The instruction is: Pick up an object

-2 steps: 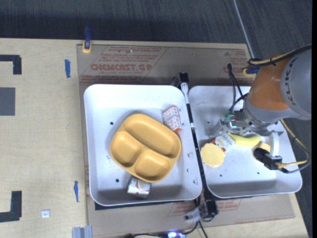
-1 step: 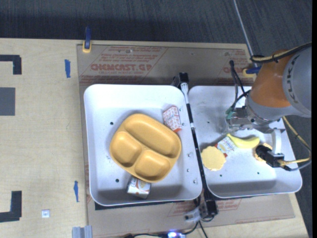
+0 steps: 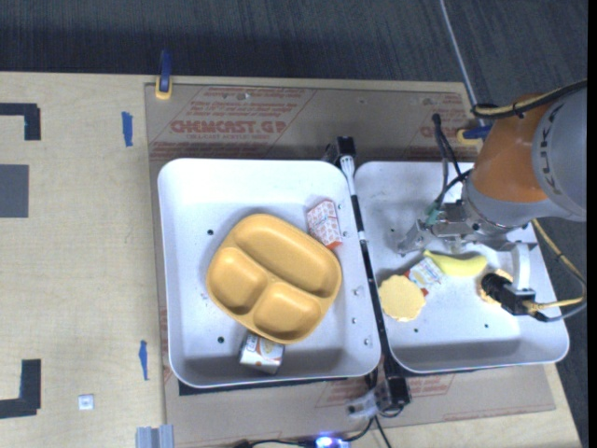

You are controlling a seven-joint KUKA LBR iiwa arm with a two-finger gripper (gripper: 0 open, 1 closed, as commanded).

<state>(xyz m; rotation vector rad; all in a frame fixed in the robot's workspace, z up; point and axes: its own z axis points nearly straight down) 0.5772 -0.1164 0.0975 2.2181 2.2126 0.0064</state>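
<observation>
Wooden desk (image 3: 75, 278) with two white bins, pincer (image 3: 438, 241) low in the right bin (image 3: 485, 343), its grip impossible to tell, banana (image 3: 457, 265) just beside it, yellow disc (image 3: 403, 298) near, yellow tray (image 3: 272, 276) in left bin (image 3: 187, 250).

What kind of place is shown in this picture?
Probably a robotics lab bench for grasping tests: a grey and orange arm reaches over two white bins holding toy items, such as a yellow divided tray, on a taped board.

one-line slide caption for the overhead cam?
Grey arm's hand low in right white bin; yellow divided plastic tray in left bin.
</observation>
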